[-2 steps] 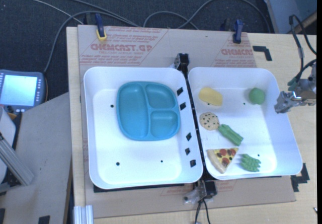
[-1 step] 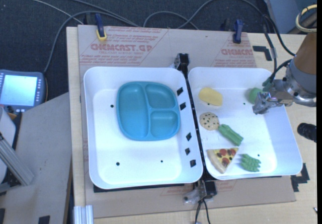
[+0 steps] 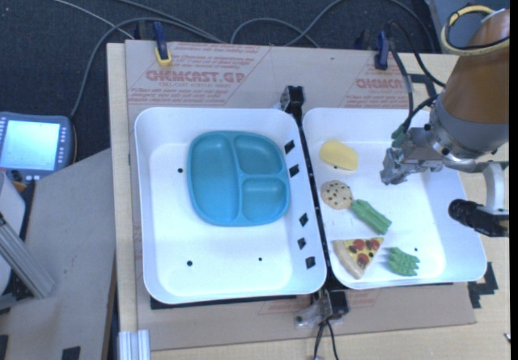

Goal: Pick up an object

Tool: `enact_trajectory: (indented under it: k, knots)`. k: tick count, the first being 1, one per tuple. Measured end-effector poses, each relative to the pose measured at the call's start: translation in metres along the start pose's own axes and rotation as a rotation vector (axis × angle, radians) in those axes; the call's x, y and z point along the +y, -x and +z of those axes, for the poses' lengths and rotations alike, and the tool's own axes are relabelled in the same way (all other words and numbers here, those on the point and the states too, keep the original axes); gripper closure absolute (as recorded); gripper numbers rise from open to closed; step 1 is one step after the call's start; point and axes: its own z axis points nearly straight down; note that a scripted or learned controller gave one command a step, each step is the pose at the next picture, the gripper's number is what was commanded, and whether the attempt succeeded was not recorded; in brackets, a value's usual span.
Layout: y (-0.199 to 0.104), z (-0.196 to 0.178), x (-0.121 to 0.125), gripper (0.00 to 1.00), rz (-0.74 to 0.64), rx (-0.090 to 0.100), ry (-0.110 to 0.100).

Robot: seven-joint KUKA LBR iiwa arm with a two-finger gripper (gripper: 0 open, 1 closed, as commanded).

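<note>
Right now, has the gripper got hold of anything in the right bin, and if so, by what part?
Nothing is held. The gripper hangs over bare floor of the right bin, apart from the yellow piece and the cookie.

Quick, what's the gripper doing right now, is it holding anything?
Gripper: over the right bin, nothing seen between its fingers; open or shut cannot be told.
</note>
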Motion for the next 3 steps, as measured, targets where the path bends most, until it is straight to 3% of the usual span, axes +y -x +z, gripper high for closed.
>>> enact_trajectory:
  k: [2, 3]
  knots:
    - [-0.11, -0.005, 0.007, 1.0, 0.001, -0.002, 0.002]
    - [-0.166, 0.013, 0.007, 1.0, 0.002, -0.002, -0.003]
